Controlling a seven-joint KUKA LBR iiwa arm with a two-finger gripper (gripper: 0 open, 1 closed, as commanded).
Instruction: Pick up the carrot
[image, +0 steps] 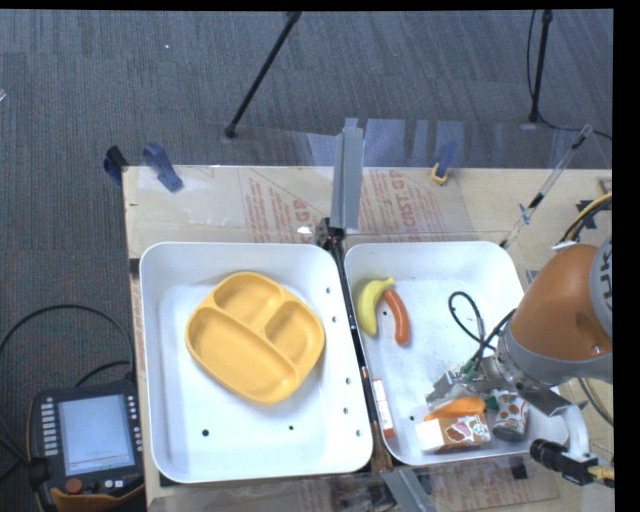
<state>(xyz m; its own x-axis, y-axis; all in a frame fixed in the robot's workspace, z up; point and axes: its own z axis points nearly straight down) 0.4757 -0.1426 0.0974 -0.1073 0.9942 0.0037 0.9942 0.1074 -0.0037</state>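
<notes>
The carrot is a short orange piece lying near the front of the right bin. It rests against the top of a small orange and white carton. My gripper hangs low over the bin, right at the carrot's far side and very close to it. The view does not show whether it touches the carrot. The arm's orange band and wrist cover the bin's right front corner.
A yellow banana and a reddish sausage lie at the back left of the right bin. A small printed can sits beside the carton. A black cable loops over the bin floor. The left bin holds a yellow divided plate.
</notes>
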